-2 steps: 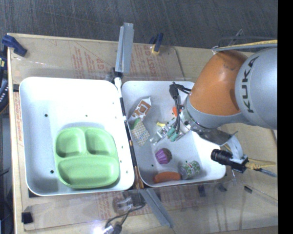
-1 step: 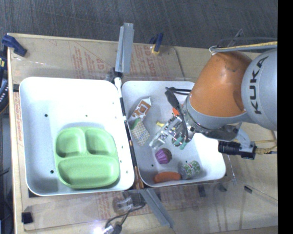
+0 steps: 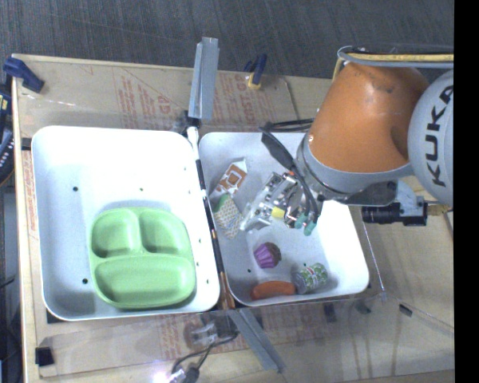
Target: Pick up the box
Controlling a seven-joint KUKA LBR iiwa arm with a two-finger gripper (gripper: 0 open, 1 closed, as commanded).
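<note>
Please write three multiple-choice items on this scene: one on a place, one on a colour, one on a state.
1. Which bin holds the box?
A. the left bin
B. the right bin
C. neither; it lies on the bench

2. What colour is the tray?
A. green
B. red
C. blue

3. How does the box stand to the hand?
A. gripped in it
B. apart from it, on the bin floor
C. lifted above the bin

Key: 1 B, the box lies in the right bin's upper left; 2 A, the three-part tray in the left bin is green; 3 B, the box lies up and left of the hand, untouched.
</note>
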